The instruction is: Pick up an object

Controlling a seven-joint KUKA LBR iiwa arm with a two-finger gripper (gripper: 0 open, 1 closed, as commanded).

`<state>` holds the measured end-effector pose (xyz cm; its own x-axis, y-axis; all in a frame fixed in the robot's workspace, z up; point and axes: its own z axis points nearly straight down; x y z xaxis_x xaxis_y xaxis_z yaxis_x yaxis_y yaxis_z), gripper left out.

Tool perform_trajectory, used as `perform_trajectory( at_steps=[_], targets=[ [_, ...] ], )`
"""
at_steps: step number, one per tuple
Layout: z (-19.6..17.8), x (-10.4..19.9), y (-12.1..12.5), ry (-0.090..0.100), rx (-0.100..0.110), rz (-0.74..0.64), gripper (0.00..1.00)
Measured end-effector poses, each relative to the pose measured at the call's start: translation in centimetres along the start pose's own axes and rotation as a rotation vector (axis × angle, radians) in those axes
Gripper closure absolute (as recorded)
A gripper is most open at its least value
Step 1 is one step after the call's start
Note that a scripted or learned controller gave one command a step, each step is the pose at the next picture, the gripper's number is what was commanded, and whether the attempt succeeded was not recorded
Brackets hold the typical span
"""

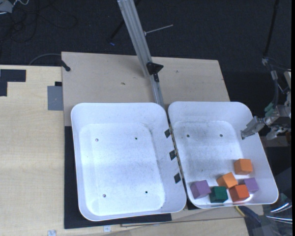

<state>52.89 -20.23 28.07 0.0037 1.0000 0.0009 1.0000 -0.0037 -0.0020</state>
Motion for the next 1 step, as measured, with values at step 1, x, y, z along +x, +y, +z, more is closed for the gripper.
perform_trajectory(
  at_steps=[1],
  targets=[
    [12.2,-0.68,-3.88,0.002,0.008,-0.002,0.0]
  ],
)
